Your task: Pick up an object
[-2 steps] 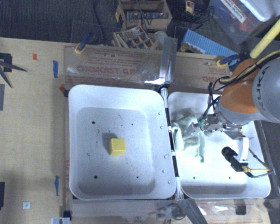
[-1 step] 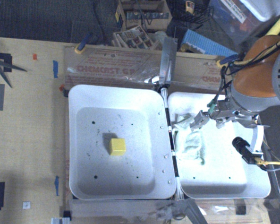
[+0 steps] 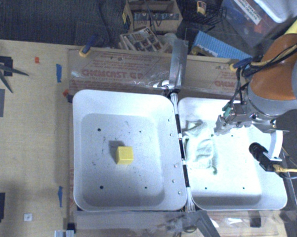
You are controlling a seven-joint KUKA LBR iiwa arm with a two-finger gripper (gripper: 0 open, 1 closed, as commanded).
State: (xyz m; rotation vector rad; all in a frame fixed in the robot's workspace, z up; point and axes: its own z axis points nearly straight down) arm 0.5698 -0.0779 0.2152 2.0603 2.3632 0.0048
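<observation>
We see a small yellow block (image 3: 124, 155) lying alone on the floor of the left bin (image 3: 89, 107), a little left of its middle, with a grey shadow just behind it. Well apart from it, over the right bin (image 3: 244, 194), the gripper (image 3: 222, 126) hangs above some pale, greenish translucent items (image 3: 201, 150) near that bin's left wall. We cannot tell how far its fingers stand apart, and we see nothing held between them.
</observation>
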